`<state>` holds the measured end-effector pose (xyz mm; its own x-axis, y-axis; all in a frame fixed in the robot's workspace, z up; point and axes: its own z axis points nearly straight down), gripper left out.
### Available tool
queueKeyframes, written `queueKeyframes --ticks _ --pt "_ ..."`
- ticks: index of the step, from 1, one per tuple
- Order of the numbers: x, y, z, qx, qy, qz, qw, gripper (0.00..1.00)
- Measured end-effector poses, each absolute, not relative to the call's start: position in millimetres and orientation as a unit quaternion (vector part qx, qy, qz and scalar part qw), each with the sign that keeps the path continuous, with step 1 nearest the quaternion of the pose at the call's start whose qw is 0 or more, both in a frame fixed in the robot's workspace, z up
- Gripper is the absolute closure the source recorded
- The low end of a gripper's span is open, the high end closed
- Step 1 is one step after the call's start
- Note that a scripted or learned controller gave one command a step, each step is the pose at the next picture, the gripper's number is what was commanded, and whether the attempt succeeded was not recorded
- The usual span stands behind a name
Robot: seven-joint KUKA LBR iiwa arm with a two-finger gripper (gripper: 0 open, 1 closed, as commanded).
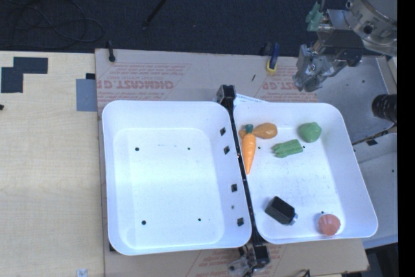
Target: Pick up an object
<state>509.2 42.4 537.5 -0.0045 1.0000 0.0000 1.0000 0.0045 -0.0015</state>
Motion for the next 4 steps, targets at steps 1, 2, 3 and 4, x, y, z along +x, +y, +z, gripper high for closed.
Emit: queueKeyframes --ticks 1,2,3,4 --pt "524.2 132 521 -0.705 -0.709 0.0019 0.001 1.00" --pt "472.3 210 422 -0.704 -0.710 0.0065 0.004 1.00" --pt "475.9 205 437 -0.707 -0.707 0.0041 0.002 1.00" --pt "475.8 221 433 -0.707 -0.708 0.0026 0.001 1.00"
